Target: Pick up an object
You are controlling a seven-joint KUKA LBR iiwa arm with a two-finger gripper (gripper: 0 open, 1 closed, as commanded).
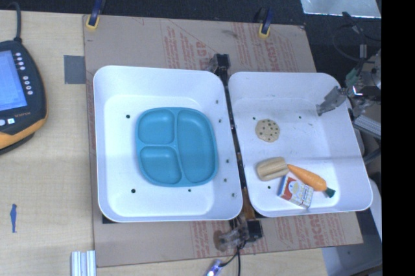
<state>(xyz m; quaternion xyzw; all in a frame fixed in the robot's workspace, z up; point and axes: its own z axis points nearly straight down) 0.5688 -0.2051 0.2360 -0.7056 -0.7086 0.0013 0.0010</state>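
The right bin point(305, 90) holds a round cookie point(267, 130) near its middle. Along its front lie a tan bread roll point(271, 168), an orange carrot point(308, 178) and a small printed box point(296, 192). My gripper point(332, 101) reaches in at the bin's right rim, above and to the right of the cookie and well apart from every object. Nothing is seen in it. The arm behind it is cut off by the view's right edge.
The left bin point(113, 138) holds a blue divided plate point(176, 146). A handheld control pendant point(16, 93) lies at the bench's left edge. Clamps point(95, 12) pin the cardboard mat at the back, and cables hang at the right.
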